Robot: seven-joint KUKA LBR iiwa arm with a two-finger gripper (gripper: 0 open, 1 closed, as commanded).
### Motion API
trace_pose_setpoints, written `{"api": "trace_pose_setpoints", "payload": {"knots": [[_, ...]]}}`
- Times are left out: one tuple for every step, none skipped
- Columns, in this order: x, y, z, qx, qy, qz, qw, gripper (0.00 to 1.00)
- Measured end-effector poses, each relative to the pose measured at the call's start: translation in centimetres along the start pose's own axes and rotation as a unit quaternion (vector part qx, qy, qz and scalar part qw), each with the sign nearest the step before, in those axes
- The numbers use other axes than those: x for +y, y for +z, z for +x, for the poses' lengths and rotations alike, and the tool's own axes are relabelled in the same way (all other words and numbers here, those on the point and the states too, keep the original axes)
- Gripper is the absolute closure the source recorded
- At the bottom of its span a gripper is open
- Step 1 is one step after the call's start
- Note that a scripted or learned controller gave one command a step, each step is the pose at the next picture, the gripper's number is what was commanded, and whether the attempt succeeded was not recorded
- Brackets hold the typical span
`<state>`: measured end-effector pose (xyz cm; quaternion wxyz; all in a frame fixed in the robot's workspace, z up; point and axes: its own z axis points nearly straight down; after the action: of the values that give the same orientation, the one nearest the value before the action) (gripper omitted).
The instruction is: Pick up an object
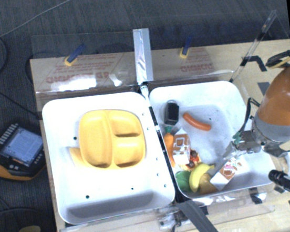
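Lying at the front of the right bin [237, 95], a small carton [229, 171] with a red and white label sits tilted against the banana [199, 175], and it looks the likeliest object for this pick, since the gripper [234, 155] hangs just above its upper end. Whether the jaws are open, closed or on anything I cannot tell: the grey wrist and its cables cover that part of the view, and nothing shows plainly between them.

Just beside the banana lie a green fruit [182, 179] and a small printed box [180, 148], with an orange carrot [169, 145] running along the bin's left wall. Further back, well apart from the cluster, are a red sausage [196, 121] and a black object [171, 112]. The left bin [66, 203] bears a yellow divided tray [111, 137].

The risks, as I judge them, come from the crowding. The carton leans on the banana, so a descent slightly off line could pinch both, or push the carton flat and let it slide out. It also lies near the bin's front wall, which may block one side of the grasp. A tilted face gives poor purchase, so a slip on lifting seems quite possible
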<state>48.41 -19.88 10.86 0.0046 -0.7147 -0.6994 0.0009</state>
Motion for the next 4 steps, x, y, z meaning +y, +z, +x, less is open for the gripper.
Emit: {"api": "trace_pose_setpoints", "payload": {"knots": [[1.5,-8.9,4.7,-0.003,0.074,-0.001,0.9972,1.0],[1.5,-8.9,4.7,-0.002,0.074,-0.001,0.9972,0.0],[1.5,-8.9,4.7,-0.002,0.074,-0.001,0.9972,0.0],[5.4,-2.9,4.2,-0.004,0.088,-0.001,0.9961,0.0]]}}
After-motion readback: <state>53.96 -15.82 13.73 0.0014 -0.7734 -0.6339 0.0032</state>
